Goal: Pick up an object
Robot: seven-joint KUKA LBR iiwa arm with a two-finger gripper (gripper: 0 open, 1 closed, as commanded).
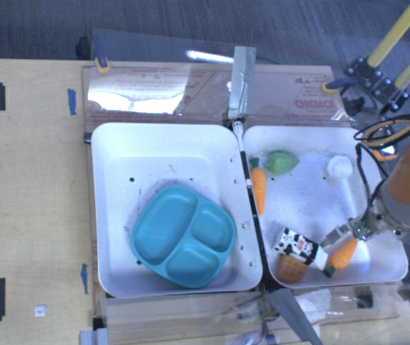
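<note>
While the arm is reaching in from the right, its gripper (350, 234) is hanging low over the near right corner of the right bin (309, 192), just above a small toy carrot (342, 255) lying tilted on the floor; whether the jaws are spread or closed I cannot tell, and nothing is visibly held. That carrot looks light, stiff and smooth, probably hard plastic, so it is likely to slip unless taken across its thick orange middle rather than the tapered tip. Just left of it, a black-and-white spotted carton (295, 244) is resting against a brown cone-like cup (291, 267), crowding that side. A second carrot (258, 185) is lying along the left wall, with a green leafy toy (282, 162) and a white piece (339, 167) farther back. Open floor is lying mid-bin; the near wall is close. A blue divided plate (183, 234) is sitting in the left bin (119, 157).
</note>
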